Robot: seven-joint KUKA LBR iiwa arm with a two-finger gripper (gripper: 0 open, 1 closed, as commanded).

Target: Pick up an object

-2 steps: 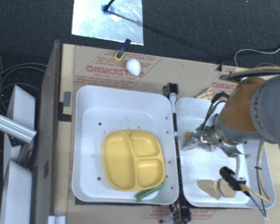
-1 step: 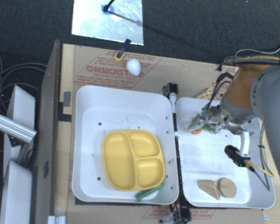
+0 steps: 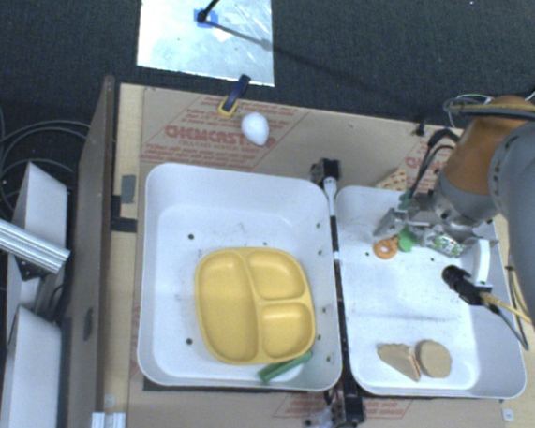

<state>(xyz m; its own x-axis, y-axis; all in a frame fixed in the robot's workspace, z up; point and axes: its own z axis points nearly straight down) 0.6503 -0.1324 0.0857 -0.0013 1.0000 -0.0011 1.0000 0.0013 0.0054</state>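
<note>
My gripper [image 3: 396,224] is down in the far left part of the right bin [image 3: 492,371], with the grey arm reaching in from the right. A small orange ring [image 3: 385,249] lies on the bin floor just in front of the gripper tip, very close to it. Whether they touch is unclear. Two tan flat pieces [image 3: 415,359] lie side by side near the front of the same bin. A green and white item [image 3: 445,243] sits under the wrist, partly hidden.
The left bin [image 3: 163,274] holds a yellow divided plate [image 3: 253,303] with a green strip [image 3: 283,368] at its front edge. Behind the bins, a white egg-shaped object [image 3: 254,127] and a blue and yellow tool [image 3: 233,96] lie on the cardboard.
</note>
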